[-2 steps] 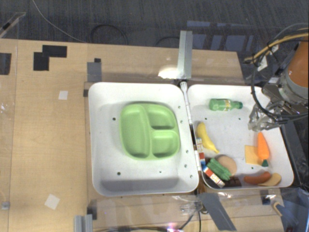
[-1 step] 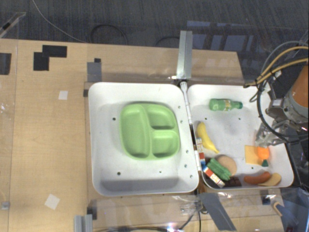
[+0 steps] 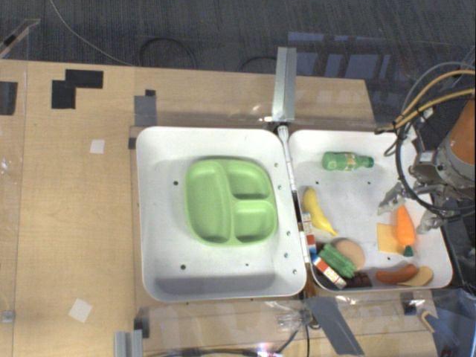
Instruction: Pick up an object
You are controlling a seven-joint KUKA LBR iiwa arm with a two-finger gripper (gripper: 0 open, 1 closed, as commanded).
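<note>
My gripper (image 3: 410, 210) hangs over the right side of the right bin (image 3: 349, 188), open, with its two fingers (image 3: 389, 198) spread wide. An orange carrot (image 3: 404, 227) with a green stem end lies in the bin just below and between them; neither finger visibly touches it. It rests partly on a yellow cheese slice (image 3: 387, 239). A green bottle (image 3: 346, 161) lies on its side at the bin's far end, and a banana (image 3: 318, 213) lies by the left wall.
The front of the right bin is crowded: a tan round item (image 3: 349, 252), a green block (image 3: 336, 259), a small coloured box (image 3: 327, 271), a red sausage (image 3: 396, 275). The left bin (image 3: 160, 259) holds a green divided plate (image 3: 229, 201). Cables loop above the wrist (image 3: 428, 99).
</note>
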